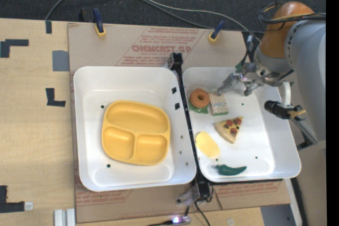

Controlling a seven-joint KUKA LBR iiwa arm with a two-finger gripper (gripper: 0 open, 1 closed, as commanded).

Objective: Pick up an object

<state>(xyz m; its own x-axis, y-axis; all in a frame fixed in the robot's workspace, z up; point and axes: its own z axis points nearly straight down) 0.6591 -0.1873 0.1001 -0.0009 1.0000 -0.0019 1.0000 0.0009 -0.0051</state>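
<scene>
Jaws look spread, pinching nothing; take the light, stiff doughnut at the right bin's far-left corner across its ring.

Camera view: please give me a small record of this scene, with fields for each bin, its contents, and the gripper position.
left bin: holds a yellow divided plate
right bin: holds five small items
items, top to bottom: donut, patterned block, pizza slice, yellow piece, green pepper
touching: donut and patterned block sit side by side
gripper: over the right bin's upper part, near the patterned block
held: nothing visible between the fingers
</scene>
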